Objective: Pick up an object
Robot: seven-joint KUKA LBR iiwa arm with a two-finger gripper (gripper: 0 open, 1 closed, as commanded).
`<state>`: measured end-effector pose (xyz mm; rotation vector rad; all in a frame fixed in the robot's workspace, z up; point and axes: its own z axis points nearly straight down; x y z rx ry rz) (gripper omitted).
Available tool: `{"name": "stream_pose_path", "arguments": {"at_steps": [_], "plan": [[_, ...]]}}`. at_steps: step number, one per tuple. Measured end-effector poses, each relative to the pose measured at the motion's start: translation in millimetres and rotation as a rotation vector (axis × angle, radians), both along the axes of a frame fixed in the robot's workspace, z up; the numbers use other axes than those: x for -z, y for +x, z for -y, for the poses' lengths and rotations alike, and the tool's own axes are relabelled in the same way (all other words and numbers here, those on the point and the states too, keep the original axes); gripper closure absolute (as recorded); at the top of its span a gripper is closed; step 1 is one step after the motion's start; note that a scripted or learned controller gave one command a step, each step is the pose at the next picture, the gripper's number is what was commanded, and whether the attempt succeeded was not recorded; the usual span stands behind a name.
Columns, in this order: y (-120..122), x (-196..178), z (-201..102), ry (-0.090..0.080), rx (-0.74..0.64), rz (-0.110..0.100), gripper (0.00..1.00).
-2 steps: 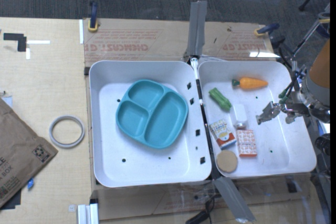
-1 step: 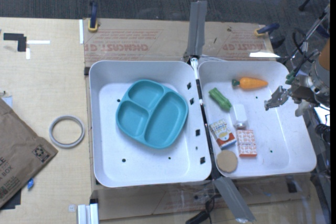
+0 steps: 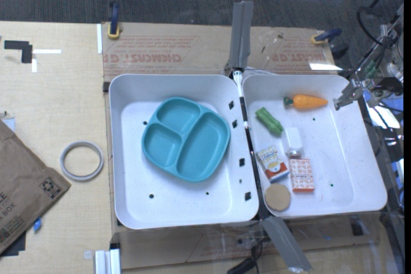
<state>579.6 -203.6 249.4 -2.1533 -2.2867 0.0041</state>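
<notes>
The right bin [image 3: 359,157] holds several small objects. An orange toy carrot [image 3: 307,101] lies near its far wall, with a green vegetable piece [image 3: 269,120] just left of it. Below these lie a small white bottle [image 3: 294,140], a red-and-white carton [image 3: 272,163], a red box [image 3: 302,175] and a tan round disc [image 3: 278,197]. My gripper [image 3: 353,93] hangs at the bin's far right rim among cables, apart from all the objects, with nothing seen in it.
The left bin [image 3: 128,189] holds a teal divided plate [image 3: 186,138]. On the bench to the left are a tape roll [image 3: 81,160] and a brown cardboard box [image 3: 19,192]. Clamps [image 3: 114,27] grip the cardboard behind the bins.
</notes>
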Motion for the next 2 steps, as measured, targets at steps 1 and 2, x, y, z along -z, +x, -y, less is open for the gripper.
{"name": "stream_pose_path", "arguments": {"at_steps": [1, 2], "plan": [[-12.9, 138.1, 14.1, 0.009, 0.072, -0.007, 0.0], [-12.5, 130.0, 15.5, 0.006, 0.073, -0.007, 1.0]]}}
